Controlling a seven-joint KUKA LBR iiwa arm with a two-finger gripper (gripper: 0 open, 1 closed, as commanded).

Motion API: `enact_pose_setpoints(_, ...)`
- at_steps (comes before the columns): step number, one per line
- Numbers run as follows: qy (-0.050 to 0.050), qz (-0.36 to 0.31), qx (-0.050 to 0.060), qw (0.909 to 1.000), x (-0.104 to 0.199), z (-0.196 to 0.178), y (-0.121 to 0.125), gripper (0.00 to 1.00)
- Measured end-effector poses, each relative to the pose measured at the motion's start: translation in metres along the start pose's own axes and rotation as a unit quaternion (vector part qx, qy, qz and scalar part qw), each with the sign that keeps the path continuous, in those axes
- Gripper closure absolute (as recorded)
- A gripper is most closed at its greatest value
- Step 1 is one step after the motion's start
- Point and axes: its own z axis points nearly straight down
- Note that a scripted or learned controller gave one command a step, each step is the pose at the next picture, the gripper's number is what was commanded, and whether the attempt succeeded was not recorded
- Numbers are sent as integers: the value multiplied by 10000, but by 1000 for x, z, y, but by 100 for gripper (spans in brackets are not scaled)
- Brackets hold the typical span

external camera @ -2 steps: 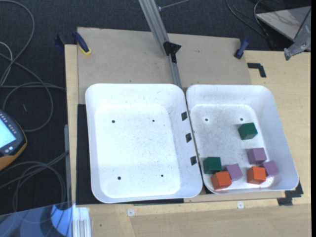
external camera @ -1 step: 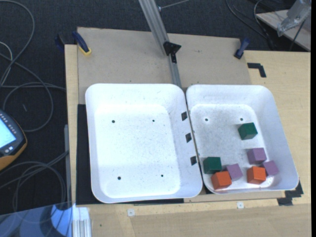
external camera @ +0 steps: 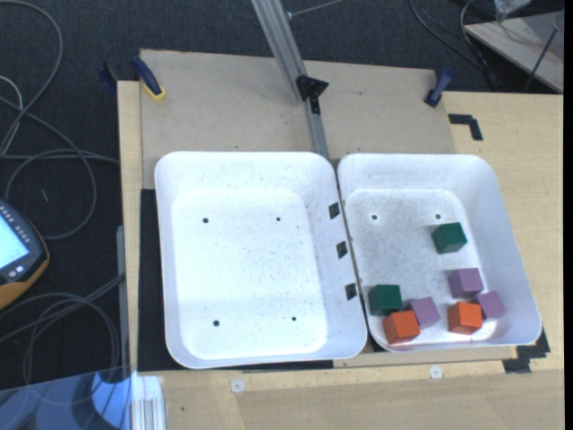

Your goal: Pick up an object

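Seven blocks sit in the right bin (external camera: 403,206), and that is where you will find everything worth picking. You have two green ones: one green block (external camera: 448,237) stands alone towards the far right of the bin floor, well apart from the rest, and a second green block (external camera: 385,298) lies close to the bin's left wall. Just beside that second one, nearer you, is an orange block (external camera: 402,326), and a purple block (external camera: 425,311) looks to be touching the orange one's right side. Further right you see a cluster of three: a purple block (external camera: 465,282) at the back, an orange block (external camera: 465,317) in front of it, and a small purple block (external camera: 491,305) hard against the right wall.

Your left bin (external camera: 242,267) lies edge to edge with the right one, with three black clips (external camera: 340,249) along the seam. Both bins rest on the worktop (external camera: 519,133), where you can also see a blue clamp (external camera: 148,77) at the far left corner and another blue clamp (external camera: 438,88) at the far right. A metal pole (external camera: 277,34) slants down to the seam between the bins. Cables (external camera: 54,177) trail over the dark floor on your left.

As for the end effector, you cannot tell whether it is released or clenched.
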Motion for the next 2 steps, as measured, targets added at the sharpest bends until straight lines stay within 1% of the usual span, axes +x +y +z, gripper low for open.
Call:
enact_pose_setpoints(1,23,-16,60,10000,74,140,16,0)
enact_pose_setpoints(2,20,-26,18,10000,128,132,15,0)
